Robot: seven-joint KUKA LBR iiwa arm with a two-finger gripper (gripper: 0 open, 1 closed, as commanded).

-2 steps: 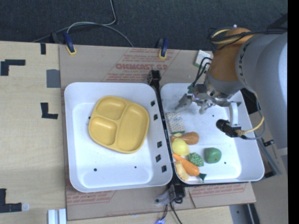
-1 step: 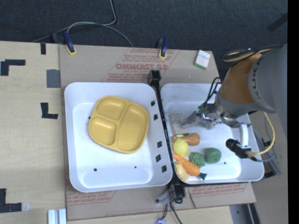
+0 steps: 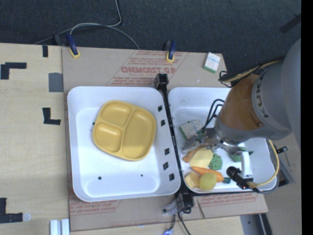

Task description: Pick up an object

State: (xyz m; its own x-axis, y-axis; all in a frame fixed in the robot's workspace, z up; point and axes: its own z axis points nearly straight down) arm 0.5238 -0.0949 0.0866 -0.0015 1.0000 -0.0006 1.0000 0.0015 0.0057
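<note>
**Robot arm reaching into the right bin among small toy foods**

Seen from above at a slant, two shallow white plastic bins sit side by side on a brown cardboard sheet (image 3: 146, 70) printed with red lettering, which lies on a pale wooden bench (image 3: 29, 146).

The left bin (image 3: 83, 180) fills the centre-left of the frame. In its upper half lies a yellow plastic plate with three compartments (image 3: 124, 129), upright and apart from the bin walls.

The right bin (image 3: 193, 98) sits in the lower right of the frame. The grey arm with an orange band (image 3: 244, 106) enters from the right edge and bends down over this bin, and its gripper (image 3: 215, 141) is low above the bin's middle. Whether the gripper is open or closed cannot be told, because the wrist hides it.

Just left of and below the gripper lies a cluster of small objects: a grey-green textured block (image 3: 190, 128), a pale yellow wedge (image 3: 200, 157), a green ridged piece (image 3: 215, 161), an orange carrot-shaped toy (image 3: 205, 171), and a round yellow-green fruit (image 3: 207, 181) near the bin's lower edge. They touch or overlap one another.

A small green and white box (image 3: 212, 62) rests on the cardboard above the right bin. Two yellow-tipped clamps (image 3: 73, 48) hold the cardboard's upper edge.
</note>
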